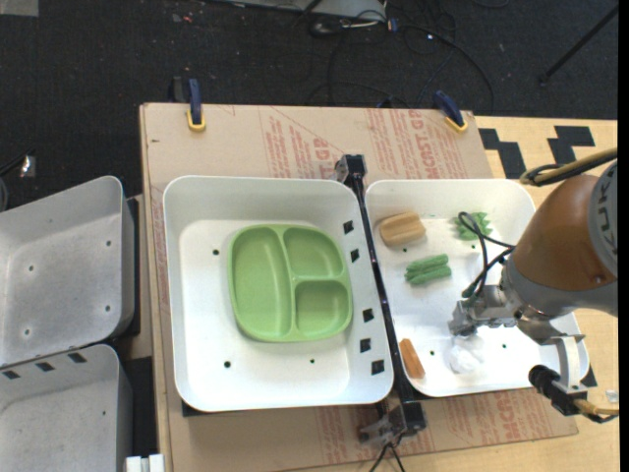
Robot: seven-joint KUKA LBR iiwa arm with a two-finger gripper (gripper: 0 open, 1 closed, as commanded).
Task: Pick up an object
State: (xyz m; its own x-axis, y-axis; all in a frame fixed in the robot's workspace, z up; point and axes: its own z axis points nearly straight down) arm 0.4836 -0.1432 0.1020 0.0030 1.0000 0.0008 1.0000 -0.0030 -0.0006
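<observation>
Fingers, grip state unclear, hover over a white object; green beans, bread and hot dog lie nearby.

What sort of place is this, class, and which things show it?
Probably a robotics lab test bench: two shallow white bins on a clamped cardboard sheet, toy food such as a green bean bundle, cables on black floor.

Dark speckled floor w/ black cables at far side. Cardboard-topped bench held by two yellow-blue clamps. White metal panels on left.
</observation>
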